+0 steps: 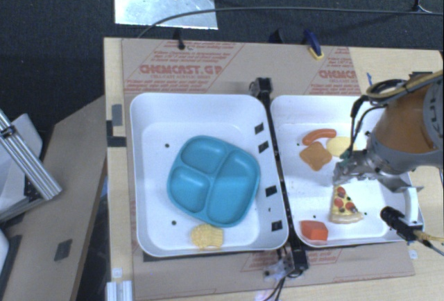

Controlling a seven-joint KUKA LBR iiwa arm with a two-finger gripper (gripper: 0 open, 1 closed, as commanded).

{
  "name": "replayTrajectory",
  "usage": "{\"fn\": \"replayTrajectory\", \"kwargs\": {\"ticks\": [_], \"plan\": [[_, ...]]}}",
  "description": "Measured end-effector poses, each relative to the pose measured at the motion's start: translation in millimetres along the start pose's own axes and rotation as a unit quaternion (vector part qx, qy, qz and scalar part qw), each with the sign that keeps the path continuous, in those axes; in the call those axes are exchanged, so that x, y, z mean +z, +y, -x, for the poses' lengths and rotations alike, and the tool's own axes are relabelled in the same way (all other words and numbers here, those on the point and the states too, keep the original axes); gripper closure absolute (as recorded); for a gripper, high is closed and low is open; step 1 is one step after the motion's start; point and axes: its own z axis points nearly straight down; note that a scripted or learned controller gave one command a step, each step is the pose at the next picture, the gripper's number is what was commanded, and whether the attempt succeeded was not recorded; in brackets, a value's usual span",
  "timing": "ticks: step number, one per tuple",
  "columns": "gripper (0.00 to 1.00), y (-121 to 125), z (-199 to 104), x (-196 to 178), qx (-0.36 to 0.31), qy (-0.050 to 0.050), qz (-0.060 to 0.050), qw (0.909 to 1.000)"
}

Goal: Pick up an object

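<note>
The right bin [291, 109] holds a red sausage [318, 134], a brown toast slice [316, 155], a pale yellow piece [338, 146], a pizza slice [344, 205] and a red block [313, 230]. My gripper [345, 172] hangs low over that bin, just above the pizza slice and right of the toast. The arm's orange band [408, 127] and grey wrist cover its upper part. Nothing shows between its tips.
The left bin [149, 126] carries a blue divided plate [213, 179] and a yellow crinkled piece [207, 236] near its front wall. A black divider [272, 154] runs between the bins. Cables loop above the right bin's far right corner.
</note>
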Motion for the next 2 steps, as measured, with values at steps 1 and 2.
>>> {"fn": "replayTrajectory", "kwargs": {"ticks": [1, 2], "plan": [[1.00, 9.2, -4.3, -47.8, -0.002, 0.000, 0.001, 1.0000], [1.00, 6.1, -0.4, -92.7, -0.001, -0.001, 0.002, 1.0000]]}}
